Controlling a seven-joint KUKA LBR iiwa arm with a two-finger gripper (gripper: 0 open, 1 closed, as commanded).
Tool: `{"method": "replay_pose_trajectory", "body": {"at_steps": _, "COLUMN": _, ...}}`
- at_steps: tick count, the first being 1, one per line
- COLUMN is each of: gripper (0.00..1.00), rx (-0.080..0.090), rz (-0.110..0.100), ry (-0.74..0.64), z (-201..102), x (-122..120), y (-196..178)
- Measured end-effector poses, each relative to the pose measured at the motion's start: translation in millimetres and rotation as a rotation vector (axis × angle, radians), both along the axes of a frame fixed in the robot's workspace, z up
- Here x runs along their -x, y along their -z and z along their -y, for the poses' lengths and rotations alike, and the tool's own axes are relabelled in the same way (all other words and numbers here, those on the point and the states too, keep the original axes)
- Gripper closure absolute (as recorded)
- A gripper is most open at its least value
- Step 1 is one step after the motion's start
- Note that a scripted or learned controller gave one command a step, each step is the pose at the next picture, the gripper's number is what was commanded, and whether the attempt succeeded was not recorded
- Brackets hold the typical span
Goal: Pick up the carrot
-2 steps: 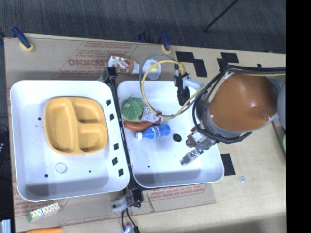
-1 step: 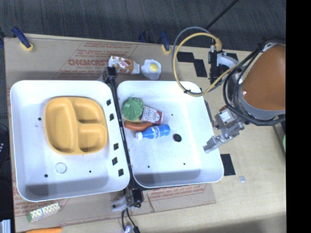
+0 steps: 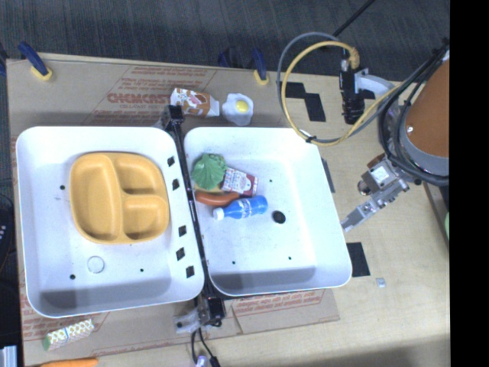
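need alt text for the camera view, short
An orange carrot lies in the right white bin between a green vegetable, a red packet and a blue bottle. The gripper hovers outside that bin; a yellow divided tray sits in the left bin.

the bench (image 3: pixel 397 297) is covered with tan printed cardboard (image 3: pixel 145 90). two white bins sit on it side by side: the left bin (image 3: pixel 46 281) at nine o'clock, the right bin (image 3: pixel 321 270) at the centre. at twelve o'clock, just beyond the bins, lie a small carton (image 3: pixel 191 102) and a yellow and white cup (image 3: pixel 238 108). a wrapped packet (image 3: pixel 69 332) lies at seven o'clock.
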State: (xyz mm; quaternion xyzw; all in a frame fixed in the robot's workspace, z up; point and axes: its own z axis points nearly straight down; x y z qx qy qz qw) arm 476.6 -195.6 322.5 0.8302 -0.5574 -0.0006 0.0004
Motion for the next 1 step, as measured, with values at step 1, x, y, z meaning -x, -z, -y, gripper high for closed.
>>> {"method": "replay_pose_trajectory", "body": {"at_steps": 1, "gripper": 1.00, "rx": -0.002, "rz": 0.000, "ry": -0.320, "z": 1.3, "x": 0.0, "y": -28.1}}
